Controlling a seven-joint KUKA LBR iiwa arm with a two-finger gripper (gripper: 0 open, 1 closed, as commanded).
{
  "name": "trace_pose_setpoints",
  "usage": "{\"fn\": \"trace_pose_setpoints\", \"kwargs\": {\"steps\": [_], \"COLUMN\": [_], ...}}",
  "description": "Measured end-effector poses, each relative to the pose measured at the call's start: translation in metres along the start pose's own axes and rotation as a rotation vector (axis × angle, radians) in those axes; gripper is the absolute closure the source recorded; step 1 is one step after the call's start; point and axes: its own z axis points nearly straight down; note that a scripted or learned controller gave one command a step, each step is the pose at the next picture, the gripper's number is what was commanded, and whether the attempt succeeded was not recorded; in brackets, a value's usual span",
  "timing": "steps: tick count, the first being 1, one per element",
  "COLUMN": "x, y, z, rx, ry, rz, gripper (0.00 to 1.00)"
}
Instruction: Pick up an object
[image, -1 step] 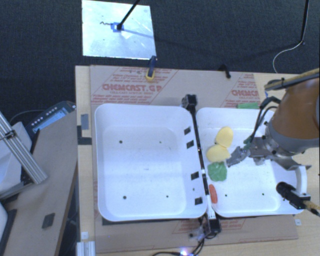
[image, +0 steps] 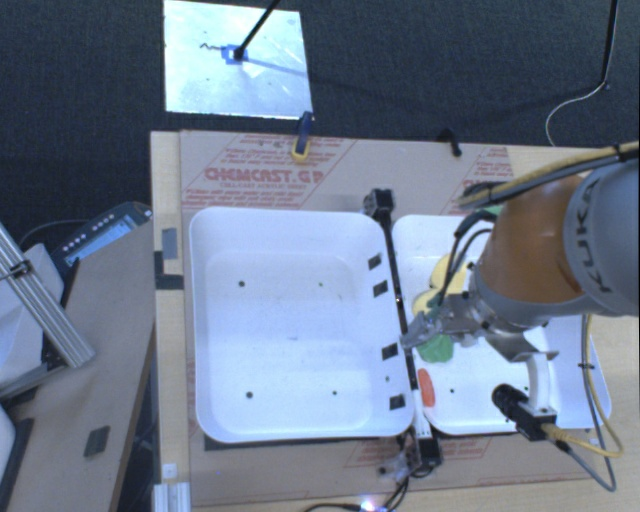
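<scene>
Two smooth white bins (image: 290, 300) | jaws (image: 425, 335) state unclear, over soft green lump (image: 437, 349) | orange oblong (image: 427, 389) nearby

Two bins side by side on bench (image: 250, 165). Left bin (image: 290, 320) beside right bin (image: 470, 415); arm (image: 545, 250) over right bin, gripper (image: 428, 332) nr divider, small objs underneath.

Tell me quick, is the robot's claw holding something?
Gripper: low in the right bin, right by a green object; open, closed or holding cannot be told.
</scene>
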Motion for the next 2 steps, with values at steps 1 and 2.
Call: {"fn": "trace_pose_setpoints", "kwargs": {"steps": [1, 2], "x": [-0.096, -0.069], "y": [0.020, 0.080], "z": [0.052, 0.101], "rx": [-0.002, -0.005], "ry": [-0.005, -0.003], "rz": [0.015, 0.002], "gripper": [0.00, 0.00]}}
